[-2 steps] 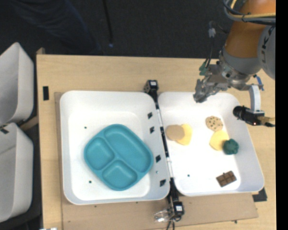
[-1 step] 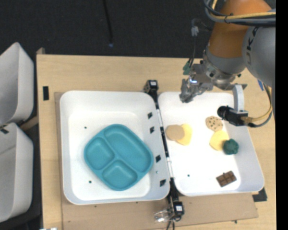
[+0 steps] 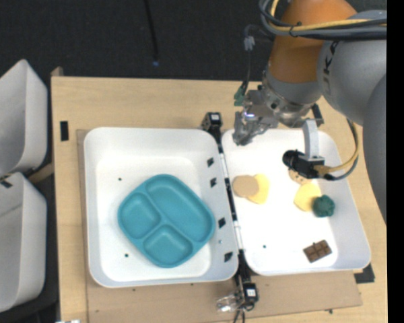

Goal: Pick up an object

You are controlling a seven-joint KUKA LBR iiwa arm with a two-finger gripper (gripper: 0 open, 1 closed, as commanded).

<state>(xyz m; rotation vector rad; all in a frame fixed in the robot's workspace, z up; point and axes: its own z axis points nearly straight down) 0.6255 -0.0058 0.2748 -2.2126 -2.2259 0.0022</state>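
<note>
Nothing picked yet: my fingers [image 3: 244, 134] hang at the right bin's [image 3: 350, 247] far-left corner, cannot tell if open or closed, nothing seen between them, nearest target the tan-and-yellow piece [image 3: 250, 188] lying flat mid-bin, just nearer the camera, grab still left.

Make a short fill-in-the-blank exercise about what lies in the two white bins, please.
1. The teal divided tray lies in the ____ bin.
2. The brown chocolate piece lies in the ____ bin.
3. The green ball touches a ____ object.
4. The claw hangs over the right bin's ____ left corner.

Missing words: left; right; yellow; far
</note>
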